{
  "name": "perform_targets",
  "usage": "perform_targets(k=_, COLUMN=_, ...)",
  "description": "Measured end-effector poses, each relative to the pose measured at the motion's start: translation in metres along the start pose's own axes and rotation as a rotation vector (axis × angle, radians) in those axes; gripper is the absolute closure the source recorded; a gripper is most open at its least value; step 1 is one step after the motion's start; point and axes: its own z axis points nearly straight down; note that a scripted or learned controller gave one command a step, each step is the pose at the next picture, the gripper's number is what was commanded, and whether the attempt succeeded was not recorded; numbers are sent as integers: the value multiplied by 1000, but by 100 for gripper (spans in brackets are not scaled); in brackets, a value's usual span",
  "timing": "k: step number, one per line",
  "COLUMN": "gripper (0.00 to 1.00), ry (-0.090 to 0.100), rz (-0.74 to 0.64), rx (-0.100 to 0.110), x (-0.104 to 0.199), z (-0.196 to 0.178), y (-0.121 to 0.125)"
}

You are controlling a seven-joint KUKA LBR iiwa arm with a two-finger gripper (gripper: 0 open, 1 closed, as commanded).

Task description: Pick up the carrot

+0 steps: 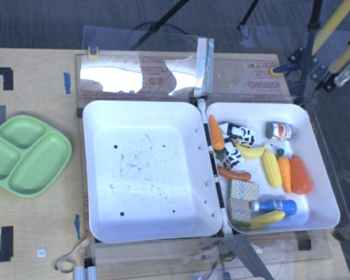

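Note:
An orange carrot [215, 132] with a green top lies along the left wall of the right bin [322, 210], its tip pointing to the back. A second orange carrot [284, 174] lies further right in the same bin, between a yellow corn cob [272, 167] and an orange-red piece [300, 175]. Both carrots lie flat with nothing on top of them.
The right bin also holds a small can [279, 130], two black-and-white toys [242, 134], a banana [252, 152], a red sausage-like piece [233, 172], a patterned box [243, 196], a blue bottle [274, 206] and another banana [267, 217]. The left bin [146, 156] adjoins. A green divided plate [26, 154] sits far left.

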Motion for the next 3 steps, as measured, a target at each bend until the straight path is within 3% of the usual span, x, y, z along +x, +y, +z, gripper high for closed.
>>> perform_targets(k=1, gripper=0, ry=4, rz=2, rx=2, x=7, z=-2, y=-13)
perform_targets(k=2, gripper=0, ry=4, rz=-25, rx=2, x=46, z=-2, y=-79)
perform_targets(k=3, gripper=0, ry=5, rz=0, rx=2, x=57, z=-2, y=-96)
